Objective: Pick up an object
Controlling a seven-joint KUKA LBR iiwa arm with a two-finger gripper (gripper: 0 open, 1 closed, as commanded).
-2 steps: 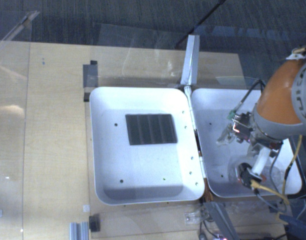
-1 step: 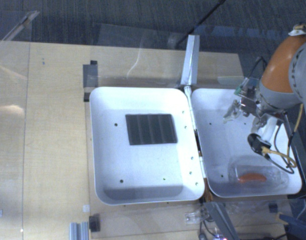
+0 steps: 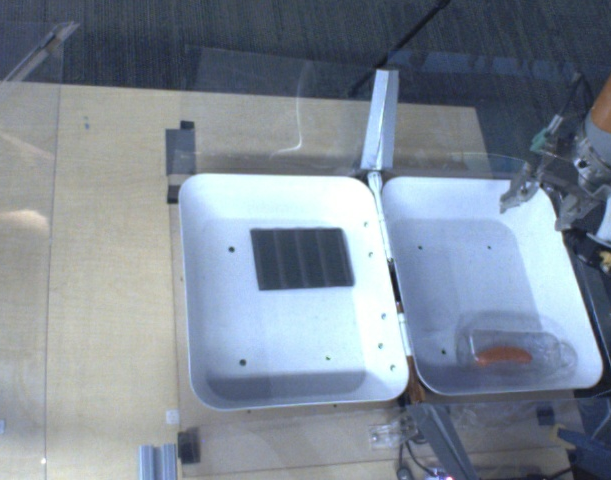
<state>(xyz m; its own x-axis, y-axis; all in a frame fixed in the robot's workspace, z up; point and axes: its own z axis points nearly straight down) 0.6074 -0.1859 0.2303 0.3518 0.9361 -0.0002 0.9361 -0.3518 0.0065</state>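
Observation:
A clear plastic container with an orange item inside (image 3: 509,352) lies on its side in the near right corner of the right bin (image 3: 435,228). A dark grey ribbed rectangular pad (image 3: 301,258) lies flat in the middle of the left bin (image 3: 205,298). My gripper (image 3: 535,211) hangs over the far right edge of the right bin, well away from the container. Its fingers are spread open with nothing between them.
A metal post (image 3: 379,128) rises at the far end of the wall between the two bins. The arm's wrist with its orange band (image 3: 607,108) and cables crowd the right side. The wooden bench (image 3: 95,268) extends to the left of the bins.

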